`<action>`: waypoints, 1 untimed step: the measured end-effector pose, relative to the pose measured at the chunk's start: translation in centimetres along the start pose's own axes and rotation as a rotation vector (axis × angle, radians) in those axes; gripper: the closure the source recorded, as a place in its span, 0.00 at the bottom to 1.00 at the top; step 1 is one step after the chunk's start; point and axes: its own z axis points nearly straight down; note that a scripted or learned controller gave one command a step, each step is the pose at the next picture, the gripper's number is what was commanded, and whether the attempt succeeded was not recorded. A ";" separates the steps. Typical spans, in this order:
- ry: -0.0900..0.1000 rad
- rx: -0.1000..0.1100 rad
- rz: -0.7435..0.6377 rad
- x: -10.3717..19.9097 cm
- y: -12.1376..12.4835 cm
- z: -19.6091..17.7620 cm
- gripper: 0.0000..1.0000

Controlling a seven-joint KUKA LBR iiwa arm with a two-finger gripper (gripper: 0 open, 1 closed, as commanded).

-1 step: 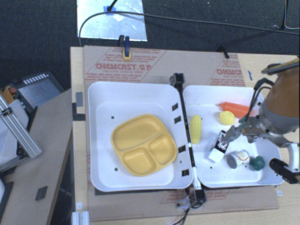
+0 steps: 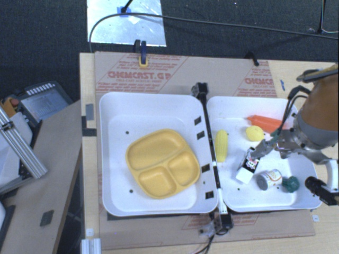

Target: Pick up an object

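Crowded right bin (image 2: 228, 197): corn (image 2: 221, 145), lemon (image 2: 255, 133), carrot (image 2: 266, 122), cup (image 2: 269, 179); open floor around left bin's tray (image 2: 161, 163).

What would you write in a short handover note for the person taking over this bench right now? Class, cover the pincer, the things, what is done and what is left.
Pincer: low in the right bin, at the top of a black and white box; grip not clear from this view.
Right bin also holds: corn cob, orange carrot, yellow lemon, small cup lying on its side, dark green piece.
Left bin: yellow divided plate.
Done: the arm has reached into the right bin.
Left: nothing is seen lifted yet; grasp one thing and raise it.
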 end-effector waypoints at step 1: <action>0.001 0.003 0.002 -0.5 0.1 6.1 0.00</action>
